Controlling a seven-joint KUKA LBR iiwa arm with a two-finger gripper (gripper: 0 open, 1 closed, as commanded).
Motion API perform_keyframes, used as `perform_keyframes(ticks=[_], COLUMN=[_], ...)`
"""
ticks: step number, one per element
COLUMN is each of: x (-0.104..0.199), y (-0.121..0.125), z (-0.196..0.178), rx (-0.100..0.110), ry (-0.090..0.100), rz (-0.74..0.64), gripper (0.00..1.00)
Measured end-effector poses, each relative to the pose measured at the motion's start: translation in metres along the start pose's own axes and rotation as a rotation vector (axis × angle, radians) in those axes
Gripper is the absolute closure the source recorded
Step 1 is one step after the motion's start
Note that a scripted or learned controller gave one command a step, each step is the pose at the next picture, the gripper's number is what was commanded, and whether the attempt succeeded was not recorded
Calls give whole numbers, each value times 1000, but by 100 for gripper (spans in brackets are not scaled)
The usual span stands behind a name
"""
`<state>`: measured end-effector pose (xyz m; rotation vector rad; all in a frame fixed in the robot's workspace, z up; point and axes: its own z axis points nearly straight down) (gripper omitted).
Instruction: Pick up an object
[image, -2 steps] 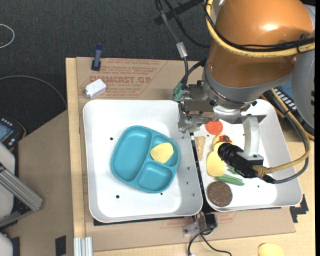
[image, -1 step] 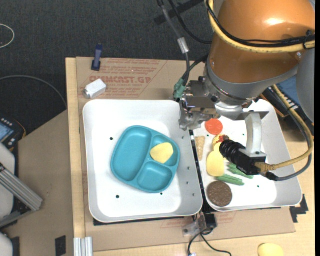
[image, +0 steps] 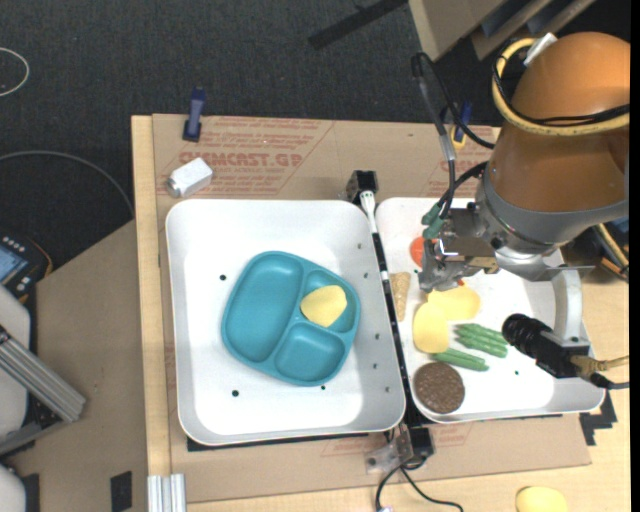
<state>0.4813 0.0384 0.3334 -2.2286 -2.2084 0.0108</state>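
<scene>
— Hovering low in the right shallow white bin (image: 520, 392), toward its far left corner: the two-finger metal gripper (image: 441, 272) on the grey arm with the orange band.
— Open or closed?
— Cannot tell from this slant.
— Below it?
— Lying just under it and stretching toward the near edge: a pale yellow, flat, rounded piece (image: 437, 322) (possibly two overlapping, hard to say). Touching the gripper or just apart: cannot tell either.
— Beside that piece?
— Resting against its right side, a bunch of green bean pods (image: 476, 340). Closer to the near edge, just beside the yellow piece, a brown round speckled disc (image: 439, 387). Along the left wall, a tan cone-shaped thing (image: 401, 291). Toward the far left corner, a small red-orange round thing (image: 417, 248), partly hidden behind the gripper.
— And the left shallow white bin (image: 197, 330)?
— Holding a teal plastic divided plate (image: 255, 315) around its middle, with a yellow rounded lump (image: 324, 305) in the plate's right compartment.
</scene>
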Motion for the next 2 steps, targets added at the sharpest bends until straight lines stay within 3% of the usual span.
perform_keyframes(ticks=[1, 2], x=[27, 26], y=[-2, -2], z=[-48, -56], rx=[-12, -10], ry=[3, 2], rz=[-12, -10], gripper=[100, 100])
